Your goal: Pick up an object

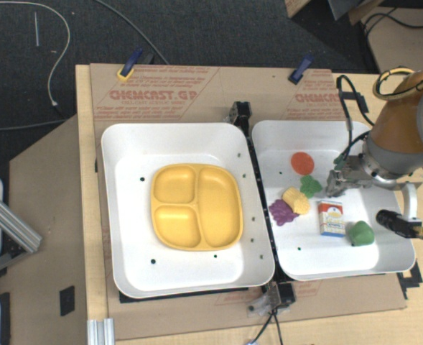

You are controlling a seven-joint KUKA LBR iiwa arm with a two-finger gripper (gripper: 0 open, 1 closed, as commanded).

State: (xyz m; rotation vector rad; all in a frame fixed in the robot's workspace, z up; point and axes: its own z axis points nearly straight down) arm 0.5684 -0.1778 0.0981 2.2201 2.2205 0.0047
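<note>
Camera view looks down on the bench, where the right bin holds the candidates: an orange disc, a green piece, a yellow piece, a purple cluster, a small box and a green lump. The end effector sits low just beside the green piece — nothing visibly held (its grip I cannot tell). Judging by crowding, centre over one item, descend straight, and avoid nudging neighbours. The left bin carries a yellow divided plate.

divided plate in left bin, small items in right bin
</note>
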